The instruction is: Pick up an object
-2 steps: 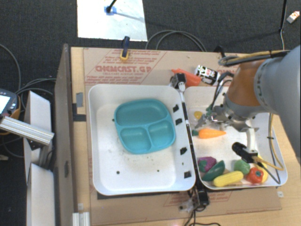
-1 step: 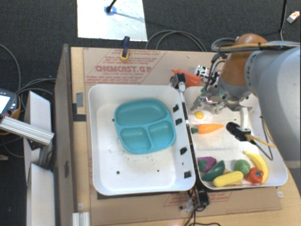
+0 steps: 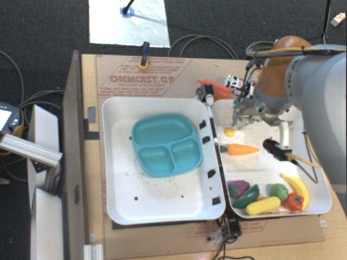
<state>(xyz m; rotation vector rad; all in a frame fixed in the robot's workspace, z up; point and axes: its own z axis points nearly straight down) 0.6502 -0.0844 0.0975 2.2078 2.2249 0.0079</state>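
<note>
Toy corn (image 3: 264, 204) lying nearest | jaws hovering just beside small yellow piece (image 3: 229, 132), cannot tell whether apart | piece seeming light, slick; gripping its middle.

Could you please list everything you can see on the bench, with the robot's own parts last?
left bin: 1, white, view's left
right bin: 1, white, view's right
cardboard sheet: 1, brown, under both bins
divided plate: 1, teal, left bin
carrot: 1, orange, right bin, by the divider
small round item: 1, yellow, beyond the carrot
purple vegetable: 1, purple, right bin's near edge
long vegetable: 1, dark green, against the purple one
corn cob: 1, yellow, near edge
round fruit: 1, green, behind the cob
tomato: 1, red, near corner
banana: 1, yellow, beside the tomato
arm: 1, grey, orange band, from the right
gripper: 1, over the right bin's far end
</note>
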